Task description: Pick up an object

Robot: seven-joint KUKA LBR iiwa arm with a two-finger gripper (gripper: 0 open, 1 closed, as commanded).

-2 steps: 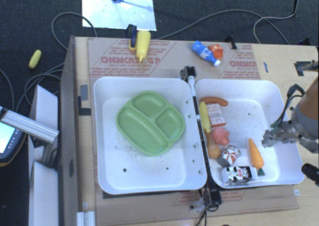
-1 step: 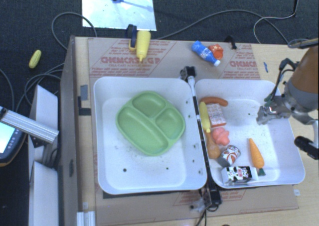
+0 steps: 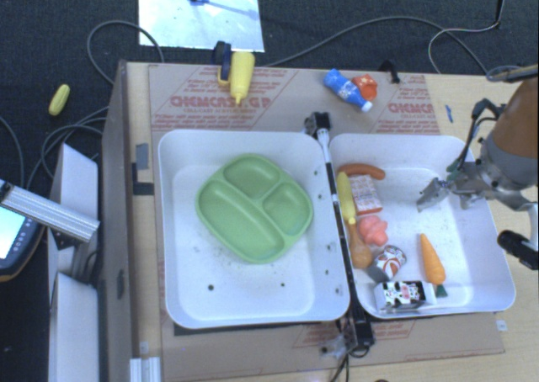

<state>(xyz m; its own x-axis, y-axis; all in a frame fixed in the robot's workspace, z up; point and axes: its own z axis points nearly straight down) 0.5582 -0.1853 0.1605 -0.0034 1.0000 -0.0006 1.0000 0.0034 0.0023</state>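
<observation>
My gripper (image 3: 446,192) hangs over the right part of the right bin (image 3: 482,283), open, with only bare bin floor showing between its fingers. The objects lie to its left and below it: a brown sausage (image 3: 361,172), a long yellow piece (image 3: 345,197), a pink and white packet (image 3: 366,195), a pink toy (image 3: 371,229), an orange piece (image 3: 360,251), a red and white ball (image 3: 390,261), a carrot (image 3: 432,257) and a black and white carton (image 3: 404,294). The carrot is the nearest, just below the gripper.
The left bin (image 3: 189,288) holds a green divided plate (image 3: 254,207). Behind the bins on the bench lie a yellow bottle (image 3: 240,74) and a blue, white and orange item (image 3: 350,88). Cables run along the bench's back edge.
</observation>
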